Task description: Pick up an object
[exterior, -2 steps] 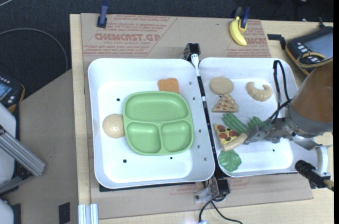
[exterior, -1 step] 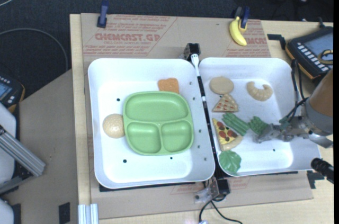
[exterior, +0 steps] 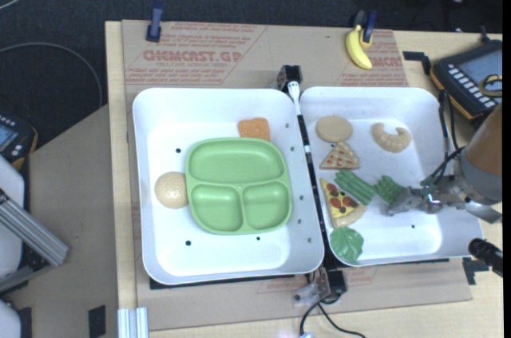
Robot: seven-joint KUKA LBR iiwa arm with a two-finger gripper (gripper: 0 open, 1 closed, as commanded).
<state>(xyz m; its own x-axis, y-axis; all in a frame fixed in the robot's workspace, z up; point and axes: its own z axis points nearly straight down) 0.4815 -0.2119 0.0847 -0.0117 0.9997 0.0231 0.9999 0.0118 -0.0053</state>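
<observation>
The right bin [exterior: 415, 240] holds several toy foods: a beige cookie [exterior: 334, 128], a croissant [exterior: 392, 137], two pizza slices [exterior: 341, 157] [exterior: 342, 203], a long green vegetable [exterior: 355, 186], a small green ridged piece [exterior: 389, 188] and a green leaf [exterior: 347, 243]. My gripper [exterior: 402, 203] reaches in low from the right. Its tip is just below and right of the small green ridged piece, touching or nearly touching it. Nothing is lifted off the bin floor.
The left bin [exterior: 160, 113] holds a green divided tray [exterior: 238, 184], an orange piece [exterior: 255, 128] and a beige round [exterior: 170, 189]. A yellow banana [exterior: 358, 50] lies on the bench behind the right bin. A dark device [exterior: 471, 77] sits at the right.
</observation>
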